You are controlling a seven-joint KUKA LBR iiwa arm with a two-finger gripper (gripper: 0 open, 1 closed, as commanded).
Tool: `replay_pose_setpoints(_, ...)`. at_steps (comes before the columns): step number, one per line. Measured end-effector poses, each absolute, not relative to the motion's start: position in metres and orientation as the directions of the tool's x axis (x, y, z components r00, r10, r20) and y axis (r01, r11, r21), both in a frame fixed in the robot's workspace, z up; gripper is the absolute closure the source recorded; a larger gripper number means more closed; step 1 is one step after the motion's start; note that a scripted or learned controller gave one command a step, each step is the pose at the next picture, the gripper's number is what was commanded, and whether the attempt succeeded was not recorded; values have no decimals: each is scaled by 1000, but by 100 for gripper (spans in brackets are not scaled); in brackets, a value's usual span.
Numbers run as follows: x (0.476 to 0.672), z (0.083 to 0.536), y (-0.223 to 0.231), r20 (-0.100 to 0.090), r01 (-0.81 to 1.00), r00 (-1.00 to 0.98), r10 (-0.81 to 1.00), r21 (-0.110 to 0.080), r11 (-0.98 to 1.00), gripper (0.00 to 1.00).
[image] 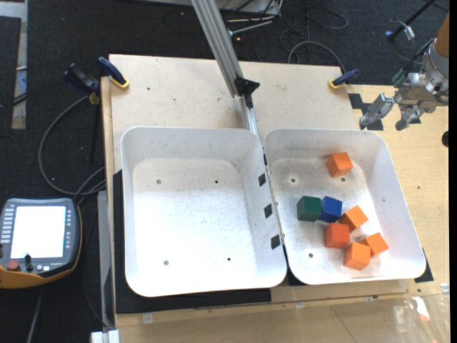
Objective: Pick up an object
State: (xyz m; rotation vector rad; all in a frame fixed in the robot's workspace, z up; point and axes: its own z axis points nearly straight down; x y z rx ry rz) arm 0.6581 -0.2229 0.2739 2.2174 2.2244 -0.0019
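The gripper (390, 115) hung outside the bins, above the bench's far right corner, just beyond the far rim of the right bin (402, 207). Its two dark fingers (373, 111) stood spread apart with nothing between them, so the claw was released.

Both bins were shallow white trays with rounded corners and smooth, slightly speckled floors; the left bin (136, 191) showed small dark dots on its base. The bench (178, 95) was a pale, matte board.

The blocks, all hard-edged cubes with flat plain faces, lay in the right bin. One orange cube (340, 163) sat alone toward the far wall. A green cube (309, 208) and a blue cube (331, 206) touched side by side near the bin's middle. Just beside them toward the near right corner clustered four more: an orange cube (355, 216), a red-orange cube (336, 234), another orange cube (357, 255) and a smaller-looking orange cube (377, 244).

A grey metal bar (214, 31) slanted down to the far edge where the bins met. Blue-and-yellow clamps (112, 73) gripped the bench's far corners. A handheld control pendant (39, 241) with a blank bright screen lay off the bench's left edge; no writing was readable anywhere.
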Motion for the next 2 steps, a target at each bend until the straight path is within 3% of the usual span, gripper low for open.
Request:
replay_pose_setpoints(1,620,300,-203,0,1000,0,1000,2,0,0)
replay_pose_setpoints(2,665,283,-111,2,1000,-11,1000,2,11,0)
